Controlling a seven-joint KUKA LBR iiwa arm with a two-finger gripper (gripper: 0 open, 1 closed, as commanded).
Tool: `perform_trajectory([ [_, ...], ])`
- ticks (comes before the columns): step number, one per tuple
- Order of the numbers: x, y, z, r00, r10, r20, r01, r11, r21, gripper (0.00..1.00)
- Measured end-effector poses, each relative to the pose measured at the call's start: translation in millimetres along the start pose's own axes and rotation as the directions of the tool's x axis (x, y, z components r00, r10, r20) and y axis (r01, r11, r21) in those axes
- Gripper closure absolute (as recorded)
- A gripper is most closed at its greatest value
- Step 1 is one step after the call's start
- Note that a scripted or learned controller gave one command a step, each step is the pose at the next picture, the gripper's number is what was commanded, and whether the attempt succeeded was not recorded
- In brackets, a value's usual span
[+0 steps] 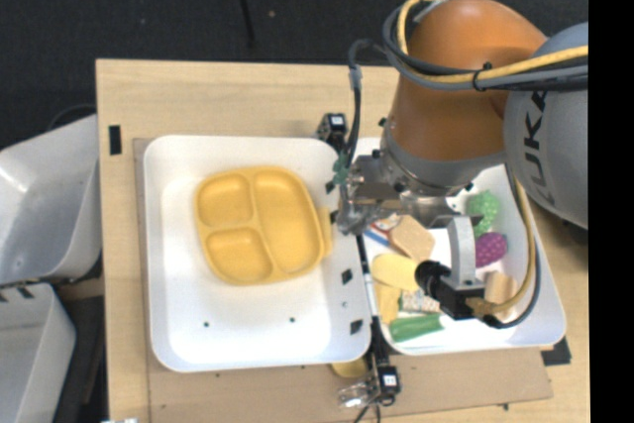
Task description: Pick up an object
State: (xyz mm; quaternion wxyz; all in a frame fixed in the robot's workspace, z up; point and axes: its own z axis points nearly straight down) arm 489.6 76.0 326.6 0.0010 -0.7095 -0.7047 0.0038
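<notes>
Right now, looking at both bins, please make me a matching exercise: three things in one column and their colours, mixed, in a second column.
Things:
1. divided tray in the left bin
2. band above the arm's wrist
3. long item at the right bin's near edge

Colours:
A. green
B. yellow
C. orange

Pairs: 1-B, 2-C, 3-A

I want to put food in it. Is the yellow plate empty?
Empty. The yellow plate lies flat in the left bin, its three compartments bare.
</notes>
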Motion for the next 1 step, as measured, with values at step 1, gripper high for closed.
perform_trajectory([
  [1, -17.9, 0.6, -78.7, 1.0, -0.004, -0.004, 0.004, 1.0, -0.016, 1.0],
])
